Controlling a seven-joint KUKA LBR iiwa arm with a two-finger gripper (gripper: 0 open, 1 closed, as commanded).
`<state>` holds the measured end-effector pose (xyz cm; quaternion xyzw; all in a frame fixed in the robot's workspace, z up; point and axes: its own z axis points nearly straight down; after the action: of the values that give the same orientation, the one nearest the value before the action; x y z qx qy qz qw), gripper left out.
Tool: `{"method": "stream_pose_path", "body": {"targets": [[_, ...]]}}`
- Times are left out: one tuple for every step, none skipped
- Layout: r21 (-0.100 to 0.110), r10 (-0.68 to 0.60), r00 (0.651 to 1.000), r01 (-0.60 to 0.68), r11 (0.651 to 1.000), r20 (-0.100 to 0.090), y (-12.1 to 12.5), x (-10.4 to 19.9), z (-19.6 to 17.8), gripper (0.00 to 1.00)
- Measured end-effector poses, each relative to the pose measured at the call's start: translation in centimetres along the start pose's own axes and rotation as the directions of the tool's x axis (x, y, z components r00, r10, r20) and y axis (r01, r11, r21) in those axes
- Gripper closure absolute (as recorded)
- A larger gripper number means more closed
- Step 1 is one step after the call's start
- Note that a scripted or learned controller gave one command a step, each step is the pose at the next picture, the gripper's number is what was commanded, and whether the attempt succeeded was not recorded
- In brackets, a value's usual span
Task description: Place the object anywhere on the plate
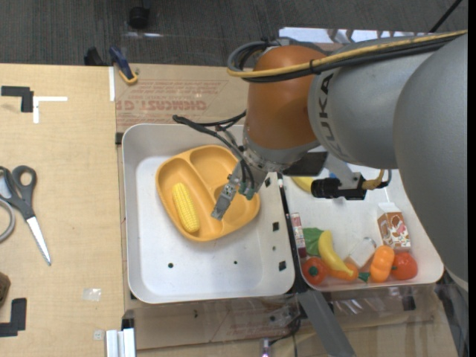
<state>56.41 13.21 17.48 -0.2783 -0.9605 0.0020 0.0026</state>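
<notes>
**Corn on the plate, gripper over the plate's right compartment**

We see the yellow plate lying in the left bin, toward that bin's far right part, with a ridge dividing it into compartments. The corn cob lies in the plate's left compartment, lengthwise along the plate's left rim, resting on the plate surface and apart from the gripper.

The gripper hangs over the plate's right compartment, close to the bin's right wall, below the arm's orange band. Its two fingers look slightly spread, and we see nothing between them.

In the right bin, near its front edge, we make out a banana, a red tomato-like piece, an orange pepper and a small carton. On the wooden bench, by its left edge, a pair of scissors lies well apart from both bins.
</notes>
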Motion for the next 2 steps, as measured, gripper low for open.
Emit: {"method": "stream_pose_path", "body": {"targets": [[0.0, 0.0, 1.0, 0.0, 1.0, 0.0, 0.0, 0.0, 0.0, 0.0], [0.0, 0.0, 1.0, 0.0, 1.0, 0.0, 0.0, 0.0, 0.0, 0.0]]}}
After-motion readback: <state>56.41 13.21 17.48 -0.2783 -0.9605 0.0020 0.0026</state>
